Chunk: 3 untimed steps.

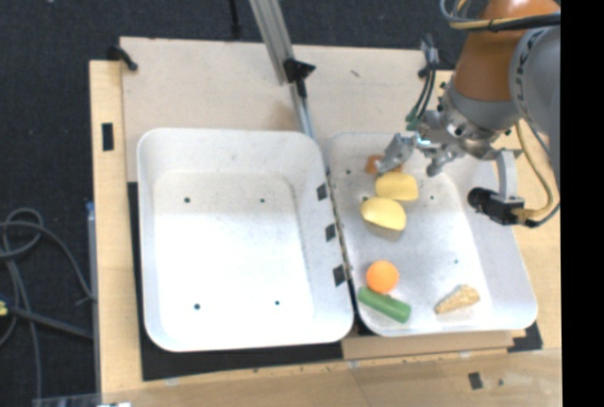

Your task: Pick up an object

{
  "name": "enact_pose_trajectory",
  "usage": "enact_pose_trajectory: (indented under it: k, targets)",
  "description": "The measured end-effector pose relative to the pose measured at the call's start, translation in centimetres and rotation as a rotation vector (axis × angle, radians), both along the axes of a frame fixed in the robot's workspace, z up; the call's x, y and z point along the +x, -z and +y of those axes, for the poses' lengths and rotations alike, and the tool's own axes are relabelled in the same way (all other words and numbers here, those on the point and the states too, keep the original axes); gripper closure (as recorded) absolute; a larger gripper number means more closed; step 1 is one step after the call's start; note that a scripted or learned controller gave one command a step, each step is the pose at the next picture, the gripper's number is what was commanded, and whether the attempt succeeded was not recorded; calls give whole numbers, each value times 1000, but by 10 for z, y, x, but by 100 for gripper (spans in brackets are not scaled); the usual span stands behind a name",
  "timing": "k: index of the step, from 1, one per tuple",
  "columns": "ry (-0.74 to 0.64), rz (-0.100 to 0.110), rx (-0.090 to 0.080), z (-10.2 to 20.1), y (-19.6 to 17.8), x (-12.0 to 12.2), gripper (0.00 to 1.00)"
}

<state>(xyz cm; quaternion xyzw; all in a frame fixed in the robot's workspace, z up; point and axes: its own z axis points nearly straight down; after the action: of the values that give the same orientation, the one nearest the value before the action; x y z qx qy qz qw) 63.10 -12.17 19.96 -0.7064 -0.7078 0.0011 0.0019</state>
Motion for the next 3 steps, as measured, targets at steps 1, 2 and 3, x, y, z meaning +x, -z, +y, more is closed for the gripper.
enact_pose_trajectory:
  k: [1,2,3]
  targets:
    - [-1,-5,-1,0,-3,1,0]
    - [-3,-1,-3,4,55,8,0]
    - [1,-7,-5,2,98,9,0]
